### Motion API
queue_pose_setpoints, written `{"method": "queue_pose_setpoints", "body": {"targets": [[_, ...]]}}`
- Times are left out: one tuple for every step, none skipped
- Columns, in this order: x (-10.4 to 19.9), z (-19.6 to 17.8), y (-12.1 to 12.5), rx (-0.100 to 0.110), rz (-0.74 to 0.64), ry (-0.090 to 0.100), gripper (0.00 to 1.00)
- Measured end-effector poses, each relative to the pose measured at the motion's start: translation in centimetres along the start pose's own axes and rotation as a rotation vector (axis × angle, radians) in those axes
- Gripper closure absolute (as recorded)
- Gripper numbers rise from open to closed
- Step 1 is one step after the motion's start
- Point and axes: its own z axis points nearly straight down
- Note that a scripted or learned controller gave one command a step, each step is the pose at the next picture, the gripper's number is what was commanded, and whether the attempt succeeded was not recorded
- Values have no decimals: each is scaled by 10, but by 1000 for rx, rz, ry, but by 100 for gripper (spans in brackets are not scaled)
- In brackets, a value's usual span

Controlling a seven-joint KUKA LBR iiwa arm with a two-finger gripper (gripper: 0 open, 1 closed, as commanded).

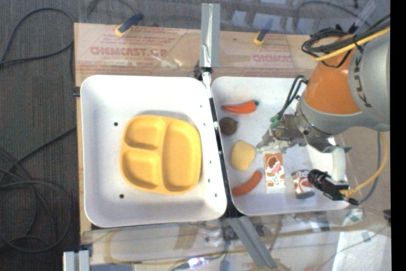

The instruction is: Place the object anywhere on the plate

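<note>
A yellow plate [162,153] with three compartments lies in the left bin [101,105]. In the right bin [279,89] lie an orange carrot [240,107], a dark brown round item [228,126], a pale yellow lump [242,155], a red sausage [247,183], a small red and white carton [273,170] and a second red and white packet [302,183]. My gripper [275,138] hangs over the middle of the right bin, just above the carton and to the right of the yellow lump. I see nothing held in it.
The arm's orange band [330,93] and grey wrist cover the right bin's right side. A metal divider [209,41] runs between the bins at the back. Cardboard [139,51] lies behind the bins, with cables on the floor.
</note>
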Motion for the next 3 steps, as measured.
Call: {"method": "queue_pose_setpoints", "body": {"targets": [[75, -39, 15, -1, -104, 0, 100], [170, -12, 65, -1, -192, -1, 100], [170, -12, 65, -2, -191, -2, 0]]}}
